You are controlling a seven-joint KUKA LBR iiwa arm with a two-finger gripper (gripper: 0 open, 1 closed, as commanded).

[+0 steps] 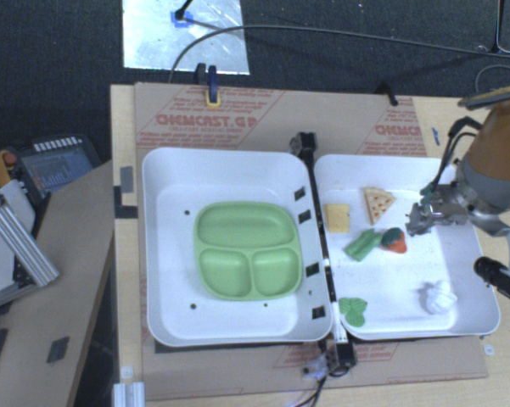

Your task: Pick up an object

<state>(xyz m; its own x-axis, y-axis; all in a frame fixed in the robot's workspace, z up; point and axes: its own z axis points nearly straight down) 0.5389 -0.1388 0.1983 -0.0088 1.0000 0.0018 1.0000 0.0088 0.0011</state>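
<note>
The right bin point(458, 312) holds a pizza-slice toy point(378, 203), a yellow cheese block point(337, 218), a green vegetable piece point(364, 244), a red-orange piece with a green top point(395, 241), a green leaf point(353, 310) and a white crumpled piece point(439, 297). The gripper point(421, 218) hangs over the right bin's right half, just right of and above the red-orange piece. The arm with its orange band point(501, 147) comes in from the right. I see nothing between the fingers.
The left bin point(165, 253) holds a green divided plate point(246, 250). A black divider rail point(316, 236) runs between the bins. A control pendant point(55, 166) and a metal profile point(17, 231) lie left of the bench.
</note>
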